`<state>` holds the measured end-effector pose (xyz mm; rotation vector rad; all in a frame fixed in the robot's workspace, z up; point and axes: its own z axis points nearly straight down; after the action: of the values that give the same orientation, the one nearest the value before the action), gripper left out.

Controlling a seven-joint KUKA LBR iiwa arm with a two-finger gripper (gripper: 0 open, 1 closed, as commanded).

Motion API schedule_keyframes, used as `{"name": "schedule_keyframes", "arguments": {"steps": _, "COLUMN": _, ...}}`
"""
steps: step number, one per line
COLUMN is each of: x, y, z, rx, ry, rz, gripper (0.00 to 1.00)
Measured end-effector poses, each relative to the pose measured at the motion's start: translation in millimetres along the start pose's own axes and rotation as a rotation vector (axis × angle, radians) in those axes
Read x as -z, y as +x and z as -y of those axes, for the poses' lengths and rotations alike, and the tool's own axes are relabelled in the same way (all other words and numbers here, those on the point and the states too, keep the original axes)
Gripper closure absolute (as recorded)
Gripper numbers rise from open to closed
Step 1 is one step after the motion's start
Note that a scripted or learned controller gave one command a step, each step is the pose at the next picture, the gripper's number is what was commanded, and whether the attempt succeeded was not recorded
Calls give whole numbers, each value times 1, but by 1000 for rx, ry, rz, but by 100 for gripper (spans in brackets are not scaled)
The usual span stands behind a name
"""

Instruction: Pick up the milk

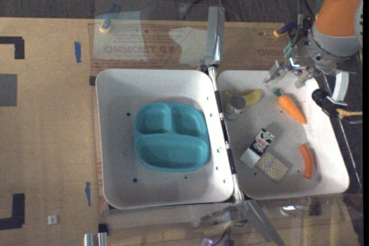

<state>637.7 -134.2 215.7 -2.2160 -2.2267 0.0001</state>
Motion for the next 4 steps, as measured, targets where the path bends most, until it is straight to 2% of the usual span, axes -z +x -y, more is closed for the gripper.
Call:
{"name": "schedule_keyframes", "arguments": {"steps": 1, "x": -74, "y": 28, "z": 8, "rx": 189, "ry": -14, "rz": 9, "gripper": 0}}
{"name": "schedule_keyframes", "arguments": {"steps": 2, "x": -126, "y": 27, "z": 77, "rx": 294, "ry": -5, "rz": 0, "gripper": 0}}
{"name": "schedule_keyframes", "arguments": {"steps": 3, "x": -128, "y": 0, "z": 23, "rx": 496, "ry": -9, "rz": 4, "gripper": 0}}
{"name": "schedule_keyframes", "arguments": {"steps": 4, "x": -23, "y": 32, "z": -31, "rx": 385, "ry": -6, "rz": 3, "gripper": 0}}
